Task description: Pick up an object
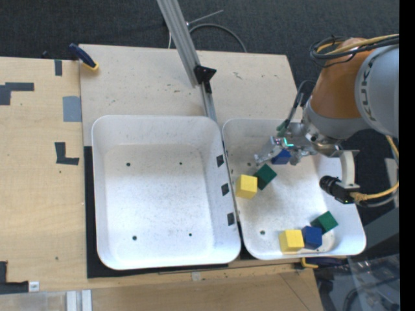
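Pale wooden bench (pixel 39 167) on dark carpet floor (pixel 78 11).

Two bins sit side by side on the bench, the left bin (pixel 110 173) touching the right bin (pixel 243 135). In the right bin, two blocks touch near its left wall: one (pixel 247 186) just left of the other (pixel 264 175). Three more cluster at its near right corner, a block (pixel 292 240) beside a second (pixel 312 236), a third (pixel 325 221) just behind. The gripper (pixel 280 149) hangs over the bin's far part.
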Available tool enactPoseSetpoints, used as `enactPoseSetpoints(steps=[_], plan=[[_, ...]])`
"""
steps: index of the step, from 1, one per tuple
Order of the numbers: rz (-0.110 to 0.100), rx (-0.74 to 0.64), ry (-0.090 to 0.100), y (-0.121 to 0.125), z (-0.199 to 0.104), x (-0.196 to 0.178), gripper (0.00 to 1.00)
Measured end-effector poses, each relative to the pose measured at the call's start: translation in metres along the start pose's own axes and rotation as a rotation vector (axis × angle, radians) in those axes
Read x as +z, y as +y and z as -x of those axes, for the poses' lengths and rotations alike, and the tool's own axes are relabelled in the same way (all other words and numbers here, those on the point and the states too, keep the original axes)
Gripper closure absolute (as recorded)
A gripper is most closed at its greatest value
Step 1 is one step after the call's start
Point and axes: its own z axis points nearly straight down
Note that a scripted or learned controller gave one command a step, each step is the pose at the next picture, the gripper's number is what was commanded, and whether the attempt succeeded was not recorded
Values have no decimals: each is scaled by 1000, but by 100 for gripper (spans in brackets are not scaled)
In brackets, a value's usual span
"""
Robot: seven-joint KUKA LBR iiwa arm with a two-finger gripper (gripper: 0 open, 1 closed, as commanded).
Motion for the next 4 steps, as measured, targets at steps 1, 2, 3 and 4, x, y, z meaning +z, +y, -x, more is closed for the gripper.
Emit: enactPoseSetpoints(steps=[1, 2, 3, 4], plan=[[4, -1, -1, 1, 0, -2, 0], [0, 0, -2, 2, 6, 43, 0], [-1, 0, -1, 1, 5, 98, 0], [2, -2, 0, 2, 4, 85, 100]])
